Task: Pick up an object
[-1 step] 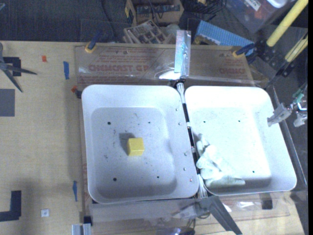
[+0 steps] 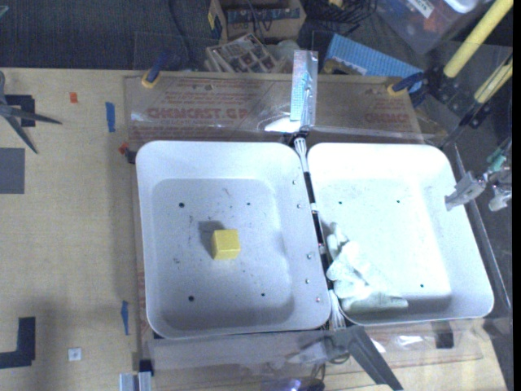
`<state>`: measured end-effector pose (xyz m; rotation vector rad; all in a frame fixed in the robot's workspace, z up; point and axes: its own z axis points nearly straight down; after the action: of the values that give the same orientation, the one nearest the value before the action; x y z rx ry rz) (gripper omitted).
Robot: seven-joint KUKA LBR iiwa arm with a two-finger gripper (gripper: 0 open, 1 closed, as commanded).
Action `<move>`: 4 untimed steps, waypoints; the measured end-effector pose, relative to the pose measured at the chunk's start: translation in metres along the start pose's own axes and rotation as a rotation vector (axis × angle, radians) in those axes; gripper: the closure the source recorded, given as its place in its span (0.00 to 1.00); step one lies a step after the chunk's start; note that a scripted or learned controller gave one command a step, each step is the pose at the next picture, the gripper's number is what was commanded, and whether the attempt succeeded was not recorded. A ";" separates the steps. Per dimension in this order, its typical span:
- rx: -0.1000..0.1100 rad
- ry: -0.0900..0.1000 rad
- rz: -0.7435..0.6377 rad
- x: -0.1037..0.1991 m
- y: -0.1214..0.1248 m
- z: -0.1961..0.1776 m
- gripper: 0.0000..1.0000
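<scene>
A small yellow block (image 2: 226, 244) lies on the floor of the left bin (image 2: 163, 177), a little left of its middle and well away from the walls. In the right bin (image 2: 423, 177), a crumpled white thing (image 2: 352, 271) sits against the left wall near the front corner. A pale, flat piece (image 2: 378, 302) lies just in front of it along the front wall.
The two bins meet at a central divider (image 2: 311, 210). A clear plastic panel with red lettering (image 2: 244, 108) lies behind them. A small metal bracket (image 2: 468, 190) juts in at the right bin's right rim. Boxes and cables crowd the floor beyond the bench.
</scene>
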<state>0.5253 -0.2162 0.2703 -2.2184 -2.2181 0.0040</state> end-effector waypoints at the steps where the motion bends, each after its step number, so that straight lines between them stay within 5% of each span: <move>1: 0.001 0.000 0.074 0.014 -0.045 0.031 0.00; 2: -0.003 -0.003 0.486 0.016 -0.044 0.015 0.00; 3: -0.003 -0.003 0.485 0.016 -0.044 0.015 0.00; 4: 0.000 -0.003 0.853 0.002 -0.044 -0.018 0.00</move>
<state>0.4809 -0.2143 0.2881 -2.9406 -1.1024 0.0094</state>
